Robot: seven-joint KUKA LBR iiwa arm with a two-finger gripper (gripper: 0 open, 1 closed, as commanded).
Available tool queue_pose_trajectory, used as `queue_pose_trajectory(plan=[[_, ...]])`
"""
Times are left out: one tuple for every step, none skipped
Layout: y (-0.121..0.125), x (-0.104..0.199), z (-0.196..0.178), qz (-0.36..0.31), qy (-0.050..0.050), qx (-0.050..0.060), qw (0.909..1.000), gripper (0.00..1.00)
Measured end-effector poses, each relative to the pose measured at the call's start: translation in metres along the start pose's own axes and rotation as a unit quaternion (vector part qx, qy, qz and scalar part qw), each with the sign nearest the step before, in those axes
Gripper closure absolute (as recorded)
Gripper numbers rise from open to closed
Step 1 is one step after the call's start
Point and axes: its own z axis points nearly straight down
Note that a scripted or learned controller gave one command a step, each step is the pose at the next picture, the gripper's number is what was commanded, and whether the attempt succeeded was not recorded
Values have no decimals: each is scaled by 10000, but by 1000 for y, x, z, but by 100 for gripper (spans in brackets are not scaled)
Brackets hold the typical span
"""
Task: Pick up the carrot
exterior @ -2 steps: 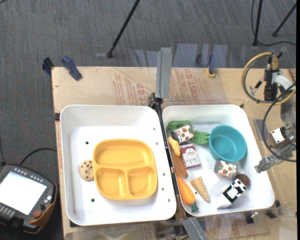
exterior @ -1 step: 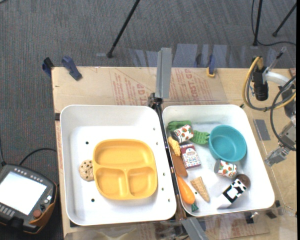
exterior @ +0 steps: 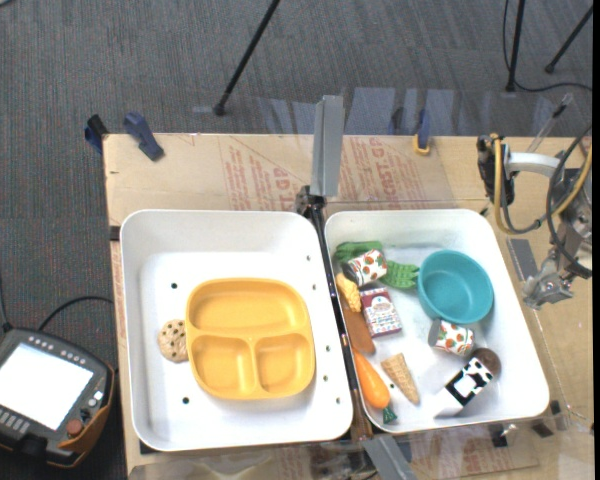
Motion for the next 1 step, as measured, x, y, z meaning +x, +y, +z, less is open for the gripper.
queue_pose_trajectory(plan=[[12,-10,12,-1439,1,3,9896,100]])
